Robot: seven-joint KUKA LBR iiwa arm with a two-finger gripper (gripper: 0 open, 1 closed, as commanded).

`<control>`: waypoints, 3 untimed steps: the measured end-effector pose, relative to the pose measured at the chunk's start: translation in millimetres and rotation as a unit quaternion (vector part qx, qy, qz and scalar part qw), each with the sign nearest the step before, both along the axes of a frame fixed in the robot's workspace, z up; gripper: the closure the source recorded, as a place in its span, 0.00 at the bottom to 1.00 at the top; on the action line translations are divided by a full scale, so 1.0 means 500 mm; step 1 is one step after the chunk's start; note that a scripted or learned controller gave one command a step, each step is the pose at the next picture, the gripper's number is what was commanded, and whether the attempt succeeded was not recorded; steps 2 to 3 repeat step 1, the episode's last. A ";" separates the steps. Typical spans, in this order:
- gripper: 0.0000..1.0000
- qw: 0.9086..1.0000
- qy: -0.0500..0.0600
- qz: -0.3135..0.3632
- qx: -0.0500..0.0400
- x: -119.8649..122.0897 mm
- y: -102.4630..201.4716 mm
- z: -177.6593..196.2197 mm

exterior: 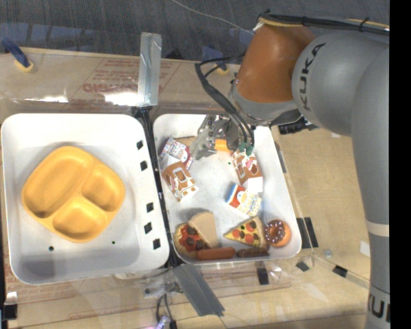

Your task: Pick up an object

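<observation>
Claw (219,139) low in right bin (277,184) | grip state unclear | wrist bent down

end effector (219,137) low in right bin (282,184) | yellow tray (72,192) in left bin (14,184)

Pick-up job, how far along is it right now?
Done: the gripper has reached the top of the right bin. In hand: it sits low beside an orange block; a grasp can't be confirmed. Left: lifting an object; the pizza slice and donut lie untouched.
</observation>
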State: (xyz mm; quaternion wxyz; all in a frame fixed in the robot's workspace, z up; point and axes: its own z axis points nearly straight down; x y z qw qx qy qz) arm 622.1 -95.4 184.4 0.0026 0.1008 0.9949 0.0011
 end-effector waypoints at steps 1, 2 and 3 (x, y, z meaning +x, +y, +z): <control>1.00 0.990 0.001 -0.144 0.000 0.045 0.161 0.019; 1.00 0.990 0.001 -0.144 0.000 0.045 0.161 0.019; 1.00 0.990 0.001 -0.144 0.000 0.045 0.161 0.019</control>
